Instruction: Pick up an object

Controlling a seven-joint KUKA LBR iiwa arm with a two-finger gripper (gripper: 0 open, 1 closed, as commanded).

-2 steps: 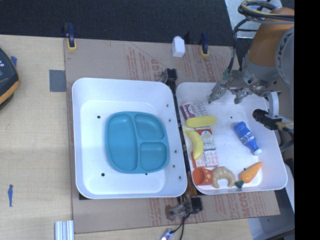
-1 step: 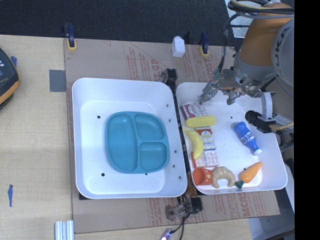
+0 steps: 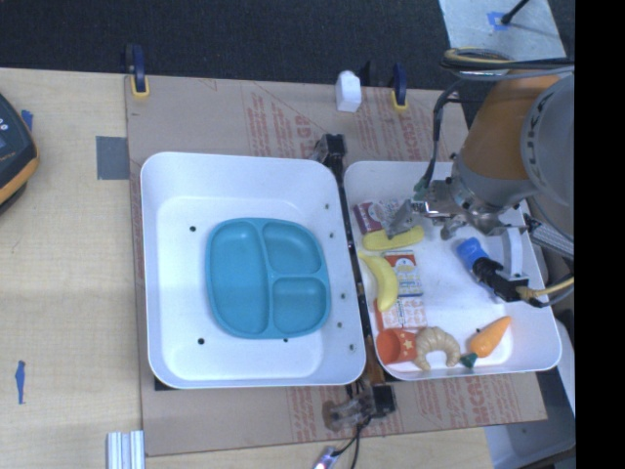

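two shallow white bins sit side by side on a cardboard-covered bench. the left bin [image 3: 166, 262] holds a blue divided plate [image 3: 269, 277], lying flat near its middle. the grey and orange arm [image 3: 508, 135] reaches in from the right over the right bin [image 3: 449, 291]. its gripper [image 3: 402, 219] is low over that bin's far left corner, right at a small yellow piece [image 3: 410, 236]; whether it is open, closed or gripping cannot be told from here. just beside the yellow piece lie a banana [image 3: 383, 279] and a printed carton [image 3: 405, 286]. along the near edge are a red item [image 3: 394, 345], a tan curved piece [image 3: 437, 345] and a toy carrot [image 3: 488, 337].
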